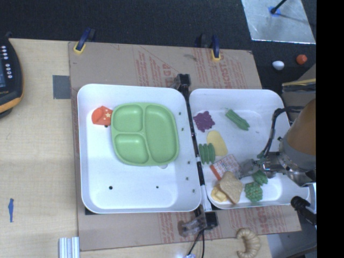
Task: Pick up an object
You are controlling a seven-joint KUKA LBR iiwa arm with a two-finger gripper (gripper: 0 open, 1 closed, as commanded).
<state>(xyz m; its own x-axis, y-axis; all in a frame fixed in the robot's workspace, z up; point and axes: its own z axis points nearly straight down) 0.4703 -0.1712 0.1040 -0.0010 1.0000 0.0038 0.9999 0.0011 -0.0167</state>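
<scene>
The arm (301, 138) comes in from the right side and its gripper (257, 171) is low inside the right bin (269, 98), near the front right part of it. The fingers are dark and mixed with the toys under them, so I cannot tell if they are apart or together, and no thing is seen clearly between them.

I take the right bin as the landmark. Inside it, at the back left, lies a purple toy (203, 121) like a bunch of grapes. At the back middle lies a green pod (237, 119), tilted. Left of the middle there is a pale yellow piece (217, 140), and touching it on the left is a green ridged toy (207, 152). At the front left lies a tan piece like bread (231, 186), on top of a yellow thing (216, 195). Just beside the bread, to the right, is a green bumpy toy (253, 192), and a second small green toy (260, 178) lies right at the gripper.

Left of the right bin, touching its side, stands the left bin (91, 160). It holds a green divided plate (145, 133) and a red toy (101, 115) at the plate's left edge.

In front of the right bin, on the bench (37, 160), lies a curled tan thing (249, 242)
</scene>
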